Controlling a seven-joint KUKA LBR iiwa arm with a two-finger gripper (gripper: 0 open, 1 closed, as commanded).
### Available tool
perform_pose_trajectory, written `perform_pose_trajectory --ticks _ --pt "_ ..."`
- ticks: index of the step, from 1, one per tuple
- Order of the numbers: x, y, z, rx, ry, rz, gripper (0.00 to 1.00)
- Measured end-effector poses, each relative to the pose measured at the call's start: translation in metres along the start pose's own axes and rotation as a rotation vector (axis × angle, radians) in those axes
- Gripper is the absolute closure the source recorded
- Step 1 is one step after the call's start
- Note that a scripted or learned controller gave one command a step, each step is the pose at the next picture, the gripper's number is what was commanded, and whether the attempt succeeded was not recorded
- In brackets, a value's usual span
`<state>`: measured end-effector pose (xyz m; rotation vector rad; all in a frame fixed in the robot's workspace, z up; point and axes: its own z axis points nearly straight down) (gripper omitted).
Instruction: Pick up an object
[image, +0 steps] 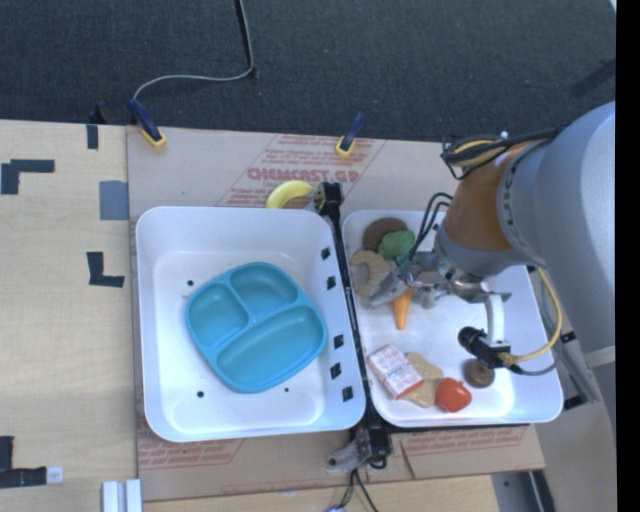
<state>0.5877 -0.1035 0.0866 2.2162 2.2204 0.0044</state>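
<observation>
My gripper (396, 286) is low in the right bin (530, 400), at its upper middle. An orange carrot (402, 311) lies right below it, touching or nearly touching it. A beige cookie (366, 266) lies just to its left. A green leafy piece (396, 243) and a brown round piece (379, 231) sit just behind it. Nearer the front lie a red and white box (395, 371), a beige slice (428, 381), a red tomato (453, 396) and a small brown piece (481, 376). I see nothing lifted off the bin floor.
The left bin (160, 330) holds a blue divided plate (257, 324). A yellow banana (290, 193) lies on the cardboard behind the bins. The black divider clips (340, 300) run between the bins. The arm's grey body and orange band (480, 215) cover the right bin's far right.
</observation>
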Motion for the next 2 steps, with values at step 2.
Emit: perform_pose_trajectory --ticks 2 --pt "0.065 -0.023 -0.098 0.005 0.001 0.0 1.0"
